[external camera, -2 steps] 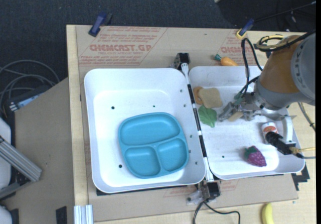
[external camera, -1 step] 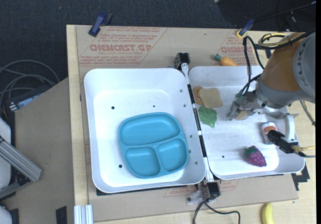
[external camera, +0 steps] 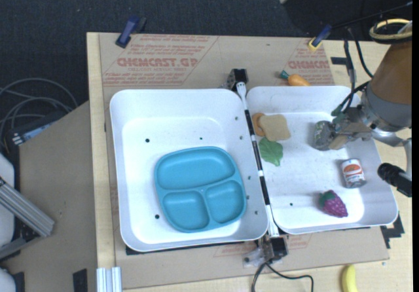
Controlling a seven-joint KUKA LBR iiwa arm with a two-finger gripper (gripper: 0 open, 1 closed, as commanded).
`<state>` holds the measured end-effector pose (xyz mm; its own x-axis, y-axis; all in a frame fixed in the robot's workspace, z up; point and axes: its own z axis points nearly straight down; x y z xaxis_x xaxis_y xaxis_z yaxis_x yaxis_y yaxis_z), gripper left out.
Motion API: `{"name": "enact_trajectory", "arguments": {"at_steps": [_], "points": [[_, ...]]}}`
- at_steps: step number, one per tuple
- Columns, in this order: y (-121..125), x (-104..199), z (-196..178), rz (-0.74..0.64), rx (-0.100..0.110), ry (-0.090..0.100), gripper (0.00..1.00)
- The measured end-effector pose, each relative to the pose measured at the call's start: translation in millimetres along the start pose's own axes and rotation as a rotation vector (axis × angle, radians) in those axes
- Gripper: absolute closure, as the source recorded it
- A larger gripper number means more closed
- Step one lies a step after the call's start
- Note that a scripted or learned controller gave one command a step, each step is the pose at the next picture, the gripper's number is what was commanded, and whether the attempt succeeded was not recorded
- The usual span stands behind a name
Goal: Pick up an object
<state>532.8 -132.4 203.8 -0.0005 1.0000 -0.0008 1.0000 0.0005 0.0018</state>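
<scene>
Gripper (external camera: 325,135) is low in the right bin (external camera: 298,215), near its far right side; whether it grips anything, I cannot tell. Just beside it, toward the front, lies a small can (external camera: 353,173) on its side. I judge the can stiff, light and smooth, so it may roll; better to close across its round body. Grapes (external camera: 334,203) lie nearer the front.

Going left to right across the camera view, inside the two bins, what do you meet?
Blue divided plate → green leaf → purple grapes → small can. The bread slice and the gripper overlap others in this order, so they are left out.
</scene>
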Motion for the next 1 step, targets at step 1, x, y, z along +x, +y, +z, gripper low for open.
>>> {"name": "enact_trajectory", "arguments": {"at_steps": [1], "points": [[38.8, 73.0, -31.4, -0.002, 0.0, 0.002, 1.0]]}}
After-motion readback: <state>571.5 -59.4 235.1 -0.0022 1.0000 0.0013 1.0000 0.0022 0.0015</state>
